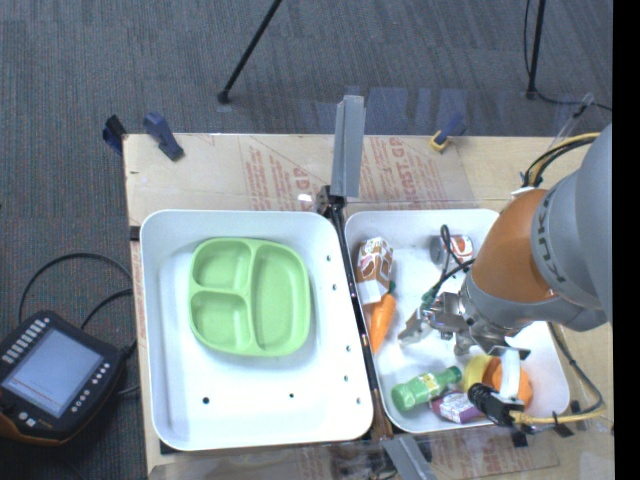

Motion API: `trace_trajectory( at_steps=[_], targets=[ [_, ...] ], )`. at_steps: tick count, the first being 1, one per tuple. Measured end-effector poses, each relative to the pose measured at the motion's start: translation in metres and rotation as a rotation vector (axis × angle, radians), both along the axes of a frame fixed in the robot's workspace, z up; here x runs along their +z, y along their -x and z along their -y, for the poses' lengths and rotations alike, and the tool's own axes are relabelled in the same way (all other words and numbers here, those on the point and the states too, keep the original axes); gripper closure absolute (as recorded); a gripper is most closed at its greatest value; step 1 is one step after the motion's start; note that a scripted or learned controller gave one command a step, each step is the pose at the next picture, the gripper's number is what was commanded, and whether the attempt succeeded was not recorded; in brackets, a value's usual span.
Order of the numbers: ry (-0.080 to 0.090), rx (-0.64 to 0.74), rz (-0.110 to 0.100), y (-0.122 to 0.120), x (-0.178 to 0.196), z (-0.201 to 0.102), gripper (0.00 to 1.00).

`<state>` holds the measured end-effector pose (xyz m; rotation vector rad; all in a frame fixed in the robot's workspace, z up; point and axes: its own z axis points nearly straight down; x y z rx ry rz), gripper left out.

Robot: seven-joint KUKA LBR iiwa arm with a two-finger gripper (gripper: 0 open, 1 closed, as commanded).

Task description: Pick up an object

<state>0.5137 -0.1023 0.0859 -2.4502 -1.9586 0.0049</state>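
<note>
My gripper (414, 328) hangs low over the middle of the right bin (420, 218), just right of an orange carrot (382, 318). The grey and orange arm reaches in from the right and hides the bin's right part. Above the carrot lies a brown and white packet (375, 260). A green bottle (425, 388) lies on its side below the gripper, next to a small pink box (456, 406) and an orange and yellow item (488, 373). Nothing shows in the gripper's grasp.
The left bin (165, 368) holds a green divided plate (250, 296). A small red and white thing (460, 246) sits at the right bin's back beside black cables. A grey post (348, 158) rises between the bins at the back. A pendant (55, 368) lies on the floor at left.
</note>
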Motion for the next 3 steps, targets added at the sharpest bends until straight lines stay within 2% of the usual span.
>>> trace_trajectory(
  at_steps=[1,2,3],
  targets=[
    [0.001,-0.051,0.0,-0.058,0.0,0.028,0.0],
    [0.001,0.065,0.003,-0.097,0.078,0.038,0.0],
    [0.002,0.019,0.002,-0.128,0.001,0.068,0.0]
  ],
)
